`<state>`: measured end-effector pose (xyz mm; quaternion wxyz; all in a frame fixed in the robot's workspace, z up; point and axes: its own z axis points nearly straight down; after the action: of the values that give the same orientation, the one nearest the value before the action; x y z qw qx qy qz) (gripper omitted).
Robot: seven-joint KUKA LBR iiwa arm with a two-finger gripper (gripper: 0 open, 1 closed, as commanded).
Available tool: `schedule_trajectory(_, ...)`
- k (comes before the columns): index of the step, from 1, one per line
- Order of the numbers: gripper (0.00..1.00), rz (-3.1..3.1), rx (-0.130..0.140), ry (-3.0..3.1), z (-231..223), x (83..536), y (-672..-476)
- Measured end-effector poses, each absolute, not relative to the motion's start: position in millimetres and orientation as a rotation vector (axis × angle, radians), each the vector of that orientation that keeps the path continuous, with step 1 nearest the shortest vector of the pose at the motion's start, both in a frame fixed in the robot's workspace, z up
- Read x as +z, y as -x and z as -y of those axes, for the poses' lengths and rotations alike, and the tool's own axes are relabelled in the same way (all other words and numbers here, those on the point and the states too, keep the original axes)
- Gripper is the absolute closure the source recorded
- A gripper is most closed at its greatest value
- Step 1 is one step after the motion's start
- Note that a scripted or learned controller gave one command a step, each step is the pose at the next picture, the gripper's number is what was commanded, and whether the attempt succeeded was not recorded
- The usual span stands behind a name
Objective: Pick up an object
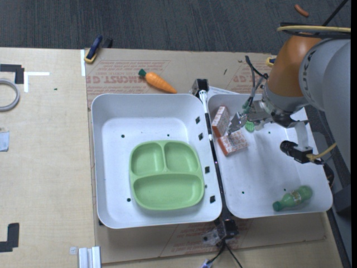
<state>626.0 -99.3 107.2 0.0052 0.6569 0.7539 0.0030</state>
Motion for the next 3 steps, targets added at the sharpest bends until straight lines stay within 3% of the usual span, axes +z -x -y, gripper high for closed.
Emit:
schedule_trajectory(1, 0.0, -2.585, 0.009, -1.768, 102, 97, -593.6)
schedule_trajectory(2, 1.0, -2.58, 0.01, -1.768, 103, 107, -594.5)
schedule_trajectory(3, 0.0, -2.58, 0.009, -1.769, 103, 107, -594.5)
